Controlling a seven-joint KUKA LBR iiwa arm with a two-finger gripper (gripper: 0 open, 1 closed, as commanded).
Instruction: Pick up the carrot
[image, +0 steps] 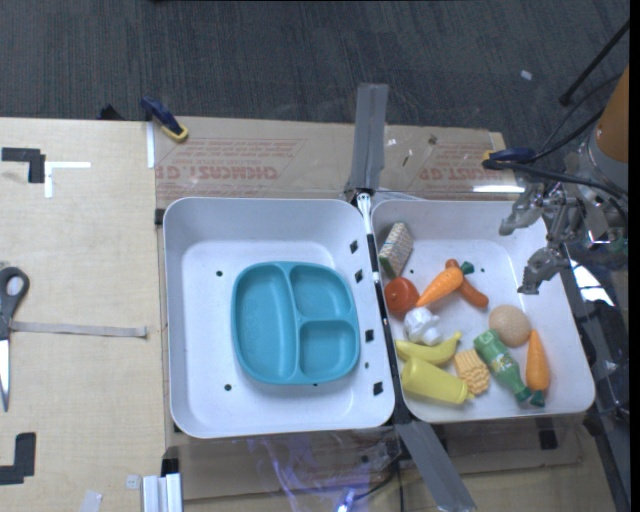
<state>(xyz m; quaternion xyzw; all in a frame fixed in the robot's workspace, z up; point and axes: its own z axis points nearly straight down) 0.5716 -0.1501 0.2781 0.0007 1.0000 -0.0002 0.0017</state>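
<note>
An orange carrot (443, 285) with a green top lies slanted in the middle of the right bin (575, 400), and a small orange piece (473, 295) touches it. A second orange carrot-like piece (538, 361) lies near the bin's right wall. My gripper (523, 252) hangs over the upper right part of this bin, to the right of the slanted carrot and apart from it. It is open with nothing between its fingers.
Around the carrot lie a red tomato (401, 294), white garlic (422, 323), a banana (430, 350), a yellow bottle (436, 383), corn (473, 372), a green bottle (506, 366), a beige ball (510, 325) and a ridged block (397, 247). The left bin (185, 300) holds a blue divided plate (297, 322).
</note>
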